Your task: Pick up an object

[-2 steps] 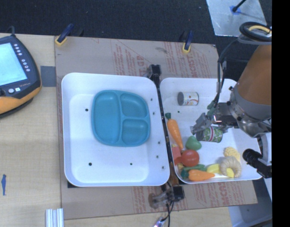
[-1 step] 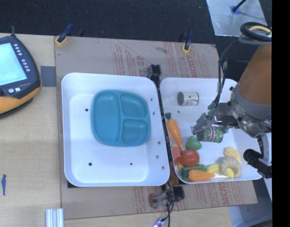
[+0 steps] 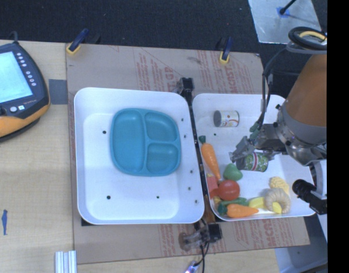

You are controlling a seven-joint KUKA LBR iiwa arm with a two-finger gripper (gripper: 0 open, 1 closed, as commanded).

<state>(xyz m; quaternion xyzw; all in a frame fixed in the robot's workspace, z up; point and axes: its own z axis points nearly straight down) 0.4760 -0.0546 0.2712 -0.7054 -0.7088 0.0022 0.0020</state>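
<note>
Over the right bin [image 3: 211, 104], the end effector [image 3: 248, 154] grips a can [image 3: 255, 162].

- The arm [image 3: 311, 95] enters at the frame's right edge, orange band uppermost, grey wrist below it.
- The gripper [image 3: 245, 151] points left, right of centre.

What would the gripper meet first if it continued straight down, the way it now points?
Probably the green-labelled can lying directly beneath the gripper; height above it is unclear from this slanted view.
</note>
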